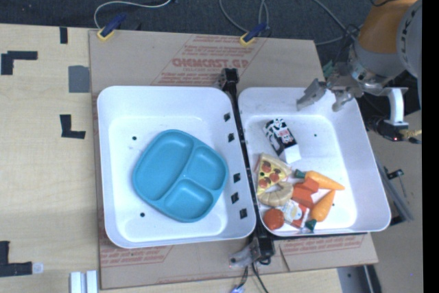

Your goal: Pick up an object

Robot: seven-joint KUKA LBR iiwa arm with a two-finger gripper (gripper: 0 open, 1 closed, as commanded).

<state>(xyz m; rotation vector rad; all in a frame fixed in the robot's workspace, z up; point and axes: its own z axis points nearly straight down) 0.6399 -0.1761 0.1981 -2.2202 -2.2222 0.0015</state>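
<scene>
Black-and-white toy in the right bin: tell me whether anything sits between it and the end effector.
Nothing visible does. The end effector is over the right bin's far edge; the black-and-white toy lies apart from the food pile, with bare white floor between.

Two white bins (110, 147) sit on brown cardboard (199, 62) printed with red lettering; the left one holds a light blue divided plate (180, 175). In the right bin lie a black-and-white cow-patterned carton (280, 133), orange carrots (321, 182), a red tomato (274, 218) and a yellow pizza slice with red spots (269, 171). The arm (387, 17) at far right is grey with an orange band.
</scene>
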